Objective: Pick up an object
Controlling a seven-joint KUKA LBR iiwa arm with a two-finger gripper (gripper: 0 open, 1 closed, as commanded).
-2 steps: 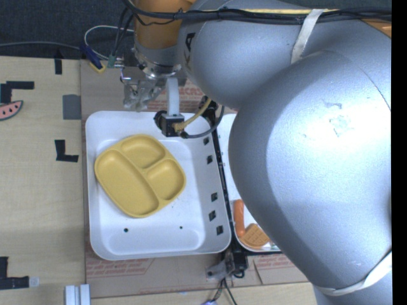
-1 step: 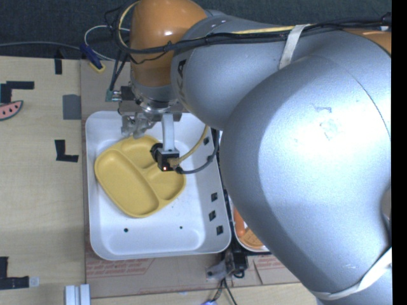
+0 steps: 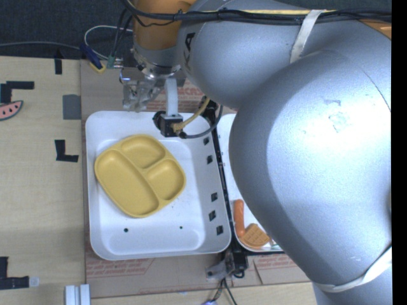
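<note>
We judge the yellow divided plate [image 3: 140, 175] in the left bin [image 3: 152, 237] light, stiff and slick; its raised rim suits gripping. The hand [image 3: 141, 94] hovers beyond the bin's far edge; we cannot tell its opening.

A yellow three-compartment plastic plate [image 3: 140, 175] lay in the left shallow white bin [image 3: 191, 234], toward its left side, while an orange carrot-shaped piece [image 3: 239, 213] and a waffle-patterned orange item [image 3: 255, 236] lay in the right bin [image 3: 227, 124].

A pale wood-grain counter [image 3: 38, 189] fills the left of the frame, marked with black tape pieces [image 3: 62, 151]. Brown cardboard [image 3: 152, 272] lies along the bottom, dark floor [image 3: 57, 11] across the top.
</note>
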